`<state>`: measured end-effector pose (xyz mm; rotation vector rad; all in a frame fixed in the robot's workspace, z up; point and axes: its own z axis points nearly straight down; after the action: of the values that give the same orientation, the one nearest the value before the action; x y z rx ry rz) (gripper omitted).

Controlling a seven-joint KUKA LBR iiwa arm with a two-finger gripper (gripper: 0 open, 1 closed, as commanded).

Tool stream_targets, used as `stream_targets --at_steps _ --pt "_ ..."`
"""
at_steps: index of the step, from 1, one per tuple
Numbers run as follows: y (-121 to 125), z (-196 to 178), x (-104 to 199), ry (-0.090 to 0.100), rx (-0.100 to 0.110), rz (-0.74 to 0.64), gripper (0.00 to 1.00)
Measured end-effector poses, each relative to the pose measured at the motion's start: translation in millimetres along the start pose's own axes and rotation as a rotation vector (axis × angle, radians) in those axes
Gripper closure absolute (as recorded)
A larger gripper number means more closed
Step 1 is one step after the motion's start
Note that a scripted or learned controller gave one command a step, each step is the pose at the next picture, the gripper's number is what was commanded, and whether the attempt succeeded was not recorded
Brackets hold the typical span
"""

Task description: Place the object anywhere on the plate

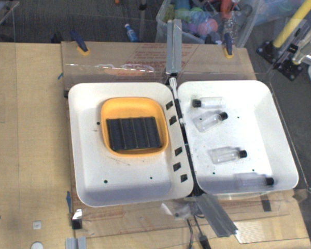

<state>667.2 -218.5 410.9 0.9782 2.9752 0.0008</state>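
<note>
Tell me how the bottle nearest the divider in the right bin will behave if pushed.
The bottle lies on its side and looks round, so it will probably roll. It appears clear and empty, so likely light. Its smooth wall may slip between fingers.

Position: one fixed camera, mounted above the bench (pixel 26 139).
Direction: looks down at a slant — the far bench edge sits at the top of the frame, the near edge at the bottom.
Distance: far enough to take in both the left bin (pixel 85 185) and the right bin (pixel 277 134) whole — with bench margin and cluttered floor behind.
Overlap: single view.
</note>
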Motion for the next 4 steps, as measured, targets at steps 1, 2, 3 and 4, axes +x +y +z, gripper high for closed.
stream_targets --at_steps 1,2,3,4 --pt "-6.2 -26.3 2.3 0.000 -0.001 -0.217 1.00" --pt "-9.2 -26.6 6.6 0.003 -0.002 -0.592 1.00" --pt "-2.5 -21.3 -1.5 0.000 -0.004 -0.916 1.00" --pt "-1.4 -26.5 -2.6 -0.002 -0.004 -1.234 1.00"
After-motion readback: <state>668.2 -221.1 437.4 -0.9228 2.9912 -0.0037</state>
